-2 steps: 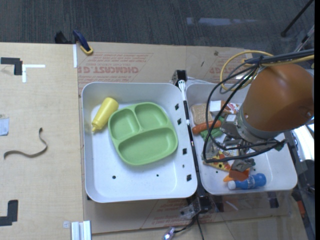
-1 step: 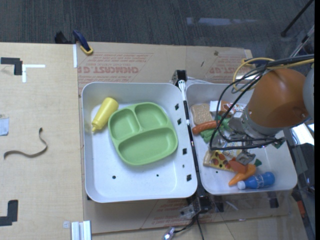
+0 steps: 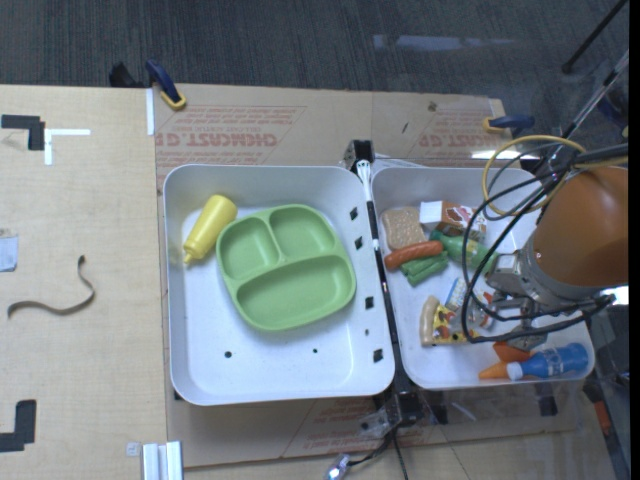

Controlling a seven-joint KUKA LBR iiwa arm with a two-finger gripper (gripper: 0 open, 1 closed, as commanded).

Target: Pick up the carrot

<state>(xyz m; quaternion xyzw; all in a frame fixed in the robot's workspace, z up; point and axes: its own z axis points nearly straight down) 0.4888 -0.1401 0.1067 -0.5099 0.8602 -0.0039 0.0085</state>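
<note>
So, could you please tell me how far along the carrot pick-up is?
Nothing looks done yet: the carrot lies in the right bin, near its front edge beside a blue bottle. In hand: the arm hangs over that bin. Left: grasping and lifting the carrot.

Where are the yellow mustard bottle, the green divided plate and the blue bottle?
Yellow mustard bottle point(image 3: 208, 225): camera view, middle of its body.
Green divided plate point(image 3: 300, 290): camera view, floor of its large compartment.
Blue bottle point(image 3: 557, 362): camera view, middle of its body.
</note>
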